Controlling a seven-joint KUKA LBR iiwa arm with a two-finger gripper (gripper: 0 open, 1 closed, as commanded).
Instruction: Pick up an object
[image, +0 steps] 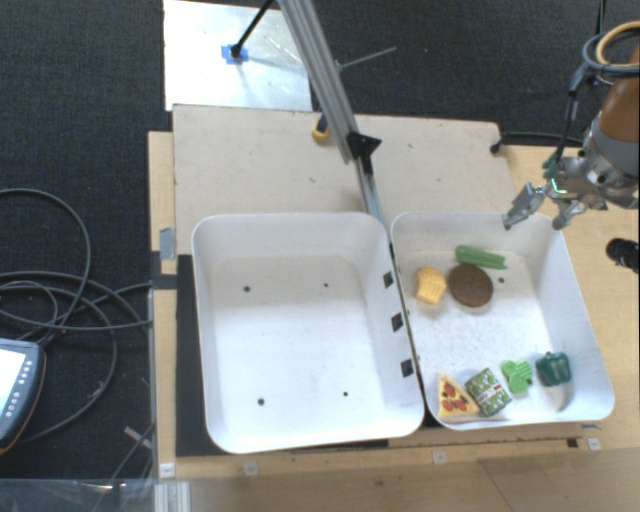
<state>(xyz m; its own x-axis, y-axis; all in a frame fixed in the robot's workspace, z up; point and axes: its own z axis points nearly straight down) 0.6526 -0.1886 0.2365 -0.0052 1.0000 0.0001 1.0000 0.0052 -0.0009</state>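
— Jaws spread and bare, are they?

— Yes, mine stand parted with nothing between them, hanging over the far rim of the right bin, near its back corner. I judge that I am up here because no object has been chosen yet, and from above the rim I can drop on any of them.

— Where do the things lie?

— All in that right bin. A green stick-shaped piece lies near the back wall, closest to me. Just in front of it sits a brown disc, flat and round like a toy patty, and beside that a yellow chunk, blocky, with soft edges. At the near wall, well apart from me, four small pieces huddle: a pizza slice, a green printed packet, a light green bit and a dark green pepper.

— Why huddled there?

— My guess is the sloped wall gathers them. They look like smooth, hard plastic play food.

— And the left bin?

— Smooth white shell, shallow, rounded corners, a few dark holes in its floor. Both rest on the pale counter.
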